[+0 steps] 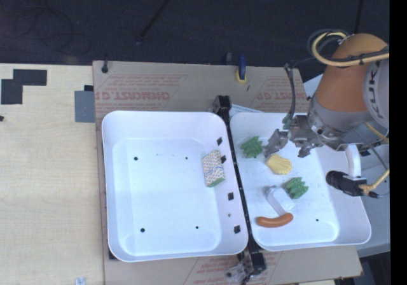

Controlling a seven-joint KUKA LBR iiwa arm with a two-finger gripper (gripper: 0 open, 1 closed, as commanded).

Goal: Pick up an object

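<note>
Holding five small items — two green leafy toys (252,147), a yellow lump (279,165), a white cylinder (278,199), an orange sausage (275,220) — the right white bin (346,226) sits beneath the gripper (287,142), jaws spread and empty just above the yellow lump, while the left white bin (127,214) holds a patterned block (213,168).

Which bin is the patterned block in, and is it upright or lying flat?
In the left bin, at its right wall. The patterned block appears to lie flat, its long side along the divider; its exact tilt is unclear.

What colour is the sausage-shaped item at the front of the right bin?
Orange-red. The sausage lies near the right bin's front edge, seen clearly in the camera view.
</note>
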